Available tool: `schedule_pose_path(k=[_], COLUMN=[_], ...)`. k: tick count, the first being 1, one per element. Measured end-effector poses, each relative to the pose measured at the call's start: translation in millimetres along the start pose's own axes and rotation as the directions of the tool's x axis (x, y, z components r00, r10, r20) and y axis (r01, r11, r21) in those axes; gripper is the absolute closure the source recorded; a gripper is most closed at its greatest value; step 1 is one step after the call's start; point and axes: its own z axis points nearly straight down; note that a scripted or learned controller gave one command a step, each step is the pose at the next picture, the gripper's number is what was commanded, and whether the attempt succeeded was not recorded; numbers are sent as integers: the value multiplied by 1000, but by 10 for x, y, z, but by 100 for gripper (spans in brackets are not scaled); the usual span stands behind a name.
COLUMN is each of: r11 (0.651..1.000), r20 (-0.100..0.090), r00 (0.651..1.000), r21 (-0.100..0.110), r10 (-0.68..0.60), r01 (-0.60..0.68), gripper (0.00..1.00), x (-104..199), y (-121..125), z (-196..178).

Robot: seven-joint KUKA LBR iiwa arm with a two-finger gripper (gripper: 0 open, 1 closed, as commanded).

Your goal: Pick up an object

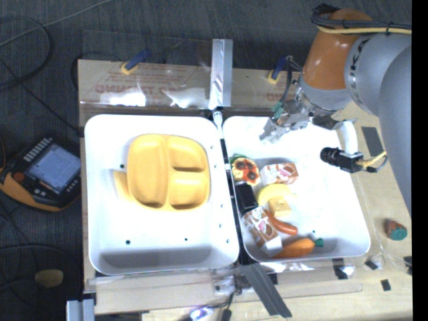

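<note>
We count the candidate objects first: all sit in the right bin [348,199], clustered against its left wall and near corner. From far to near: one round piece with red and orange markings [245,169], one white-and-red packet [279,173], one small black block [245,196], one pale yellow lump [275,196], one sausage-like red piece [283,227], one white carton with brown print [261,231], and one orange carrot [295,247] with a green tip, lying along the near wall. Seven items, several touching or overlapping; exact contacts in the pile are hard to resolve.

The gripper [275,130] hangs over the far part of the right bin, well apart from the cluster. Nothing is seen between its fingers; whether they stand apart or together we cannot tell.

The left bin [107,246] holds one yellow divided tray [167,170], three compartments visible, sitting near the middle.

The two bins sit side by side. One handheld pendant [43,172] lies on the floor left of the bench.
</note>
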Motion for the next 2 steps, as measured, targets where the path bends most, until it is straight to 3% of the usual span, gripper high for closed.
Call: schedule_pose_path(k=[1,2], r11=[984,989], r20=[-1,5], r00=[984,989], r21=[-1,-9], r10=[-177,147], r01=[177,-147], gripper=[100,100], x=[-326,-205], y=[-522,-549], z=[801,930])
